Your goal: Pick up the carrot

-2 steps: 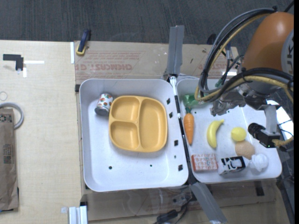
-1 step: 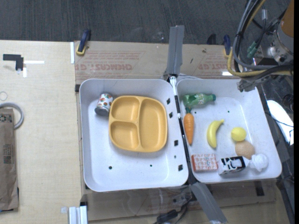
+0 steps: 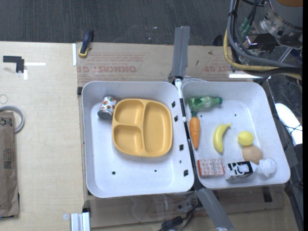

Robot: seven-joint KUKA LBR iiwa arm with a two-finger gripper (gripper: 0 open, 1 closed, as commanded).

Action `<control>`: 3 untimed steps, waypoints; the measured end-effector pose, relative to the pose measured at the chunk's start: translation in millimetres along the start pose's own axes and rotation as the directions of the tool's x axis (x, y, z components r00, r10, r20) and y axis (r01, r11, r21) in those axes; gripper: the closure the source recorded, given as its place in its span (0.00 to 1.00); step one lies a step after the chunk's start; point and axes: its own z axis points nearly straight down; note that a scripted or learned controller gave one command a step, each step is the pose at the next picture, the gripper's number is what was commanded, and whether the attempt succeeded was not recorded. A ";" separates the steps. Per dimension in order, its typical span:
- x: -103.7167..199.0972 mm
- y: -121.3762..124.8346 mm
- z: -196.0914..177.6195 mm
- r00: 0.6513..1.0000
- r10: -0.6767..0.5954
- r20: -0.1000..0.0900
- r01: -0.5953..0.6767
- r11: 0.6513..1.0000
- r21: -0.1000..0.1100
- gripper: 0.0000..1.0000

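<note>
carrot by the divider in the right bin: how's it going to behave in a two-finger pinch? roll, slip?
The carrot looks like smooth, rigid toy plastic, so probably light and somewhat slippery. It tapers toward the tip, so a pinch there may squeeze it out; the thick end near the green top seems safer. It is round and lies along the bin wall, so it may roll if nudged.

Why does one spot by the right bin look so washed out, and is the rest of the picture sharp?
In the camera view, a bright glare patch sits just outside the right bin, blown out to white. The carrot, banana and yellow tray look evenly lit and fairly sharp, with soft shadows. The arm at the top right is cut off by the frame's edge.
</note>
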 end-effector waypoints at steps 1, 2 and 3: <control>-21.3 44.3 2.5 0.969 -0.246 0.000 0.246 0.969 0.000 1.00; 14.7 87.1 -0.5 0.832 -0.554 0.001 0.554 0.832 -0.002 1.00; 10.8 79.3 18.5 0.800 -0.600 0.000 0.600 0.800 -0.001 1.00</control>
